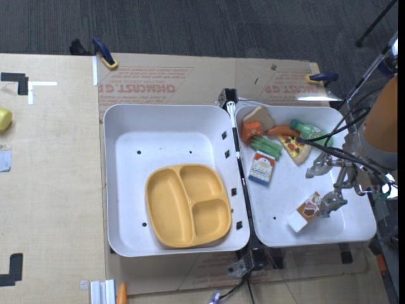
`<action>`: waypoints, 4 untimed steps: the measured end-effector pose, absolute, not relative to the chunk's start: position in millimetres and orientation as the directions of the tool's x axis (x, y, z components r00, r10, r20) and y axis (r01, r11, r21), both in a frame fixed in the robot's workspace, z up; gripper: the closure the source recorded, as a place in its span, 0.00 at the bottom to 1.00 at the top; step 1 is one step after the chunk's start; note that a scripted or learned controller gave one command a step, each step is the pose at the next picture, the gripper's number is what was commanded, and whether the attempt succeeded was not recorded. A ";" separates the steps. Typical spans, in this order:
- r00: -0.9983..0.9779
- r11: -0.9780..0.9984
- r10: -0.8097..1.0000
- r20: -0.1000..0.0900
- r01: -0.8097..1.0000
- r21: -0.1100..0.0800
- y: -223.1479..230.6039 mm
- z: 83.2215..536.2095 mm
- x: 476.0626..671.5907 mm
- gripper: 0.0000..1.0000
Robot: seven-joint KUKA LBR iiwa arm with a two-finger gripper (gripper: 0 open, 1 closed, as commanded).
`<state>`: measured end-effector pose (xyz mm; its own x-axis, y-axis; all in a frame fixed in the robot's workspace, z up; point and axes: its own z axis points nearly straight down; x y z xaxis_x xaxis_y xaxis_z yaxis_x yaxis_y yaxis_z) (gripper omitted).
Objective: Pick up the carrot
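The carrot [282, 131], orange with a green leafy end, lies at the back of the right bin [354, 230], between a bread slice [258, 116] and a pizza slice [294, 147]. My gripper [324, 185] hangs over the right side of that bin, in front of and to the right of the carrot and well apart from it. Its two fingers stand open with nothing between them. The lower fingertip [331, 203] is close beside a small brown and white carton [307, 211].
Around the carrot lie a red-orange piece [251, 130], a green vegetable [266, 147] and a small juice box [261, 168]. The left bin [126, 138] holds a yellow divided plate [188, 204]. Cables cross the right bin's far corner.
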<state>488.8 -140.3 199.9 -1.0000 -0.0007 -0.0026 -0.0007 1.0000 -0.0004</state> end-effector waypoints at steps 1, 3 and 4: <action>-0.999 0.999 -0.054 -0.005 -0.054 -0.001 -114.1 92.3 503.3 0.00; -0.714 0.714 0.701 0.004 0.701 0.002 -182.2 114.5 619.2 0.00; -0.740 0.740 0.673 0.007 0.673 -0.010 -169.3 104.8 631.8 0.00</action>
